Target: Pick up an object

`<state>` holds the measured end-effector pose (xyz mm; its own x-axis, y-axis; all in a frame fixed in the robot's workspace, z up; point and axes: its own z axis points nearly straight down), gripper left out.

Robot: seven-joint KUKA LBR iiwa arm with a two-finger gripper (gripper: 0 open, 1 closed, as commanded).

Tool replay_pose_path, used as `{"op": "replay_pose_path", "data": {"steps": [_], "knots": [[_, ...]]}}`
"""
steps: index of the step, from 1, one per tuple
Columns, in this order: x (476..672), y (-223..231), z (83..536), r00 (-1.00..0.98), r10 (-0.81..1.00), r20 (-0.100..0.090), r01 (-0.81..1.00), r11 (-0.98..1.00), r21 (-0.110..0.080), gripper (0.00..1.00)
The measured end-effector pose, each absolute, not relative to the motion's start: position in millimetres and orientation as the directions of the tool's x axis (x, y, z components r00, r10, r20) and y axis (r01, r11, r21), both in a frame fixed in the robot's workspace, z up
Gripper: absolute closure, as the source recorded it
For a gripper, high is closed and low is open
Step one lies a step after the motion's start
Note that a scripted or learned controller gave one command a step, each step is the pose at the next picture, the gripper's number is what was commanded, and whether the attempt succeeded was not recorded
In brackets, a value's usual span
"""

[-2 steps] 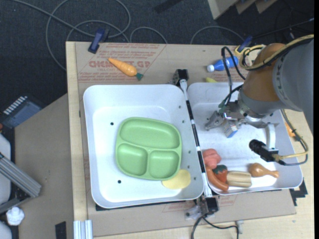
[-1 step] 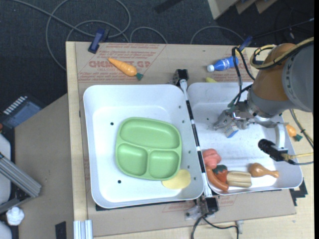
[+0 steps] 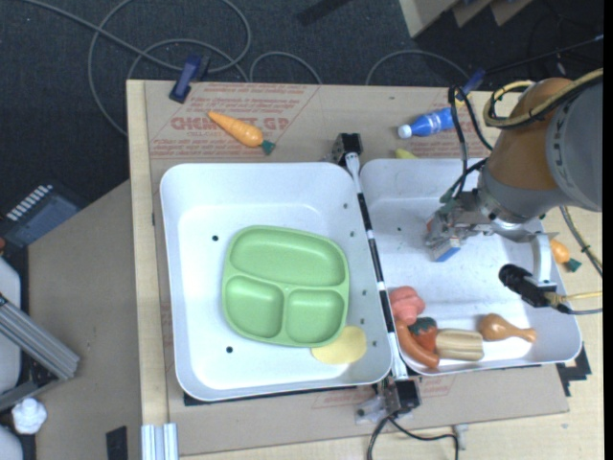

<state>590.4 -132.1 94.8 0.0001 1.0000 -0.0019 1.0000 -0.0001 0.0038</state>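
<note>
Gripper [image 3: 448,233]: low over right bin [image 3: 402,185], finger state impossible to tell, nothing seen held. Candidate objects, all below-left to below: pink piece [image 3: 407,303], hot dog [image 3: 458,345], drumstick [image 3: 505,329] (crowded along the near wall). Risks: closing on bare floor; neighbours nudged, fingers blocked by wall, grasp slipping on rounded toys.

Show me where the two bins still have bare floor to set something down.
Left bin: a bare band all around the green tray, widest along its far side. Right bin: bare far-left floor beside the gripper. Its near edge is crowded with toy food.
</note>
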Motion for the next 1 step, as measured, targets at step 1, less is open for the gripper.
{"op": "replay_pose_path", "data": {"steps": [1], "knots": [[565.6,-83.2,185.6,-0.002,1.0,0.0,1.0,0.002,0.003,1.0]]}}
